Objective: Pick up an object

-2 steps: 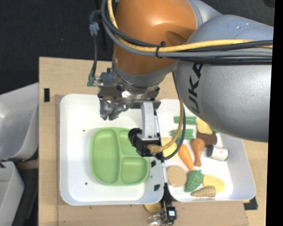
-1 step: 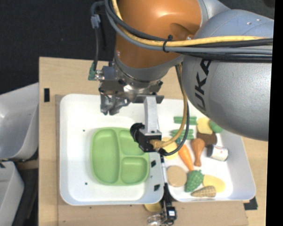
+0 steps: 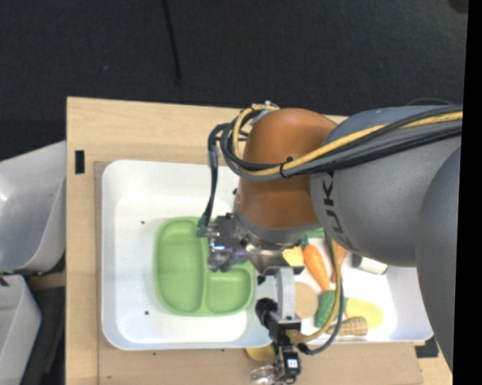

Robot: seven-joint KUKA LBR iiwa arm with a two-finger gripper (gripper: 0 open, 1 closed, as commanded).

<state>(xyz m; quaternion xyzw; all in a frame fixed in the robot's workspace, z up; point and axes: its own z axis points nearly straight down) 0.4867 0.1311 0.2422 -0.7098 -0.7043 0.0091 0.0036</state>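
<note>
A: Green divided tray (image 3: 191, 267) lies flat in the left bin (image 3: 128, 223), arm (image 3: 368, 193) close over its right edge; carrot (image 3: 317, 265) in the right bin.

B: Gripper (image 3: 222, 251)?

A: Jaw state cannot be told. Risk: a shallow, broad rim may slip free.

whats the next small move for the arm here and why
Probably lift the arm a little and re-aim. Its wrist hangs low over the wall between the bins, at the right edge of the green divided tray in the left bin, covering what lies below. The carrot in the right bin looks an easier target.
</note>
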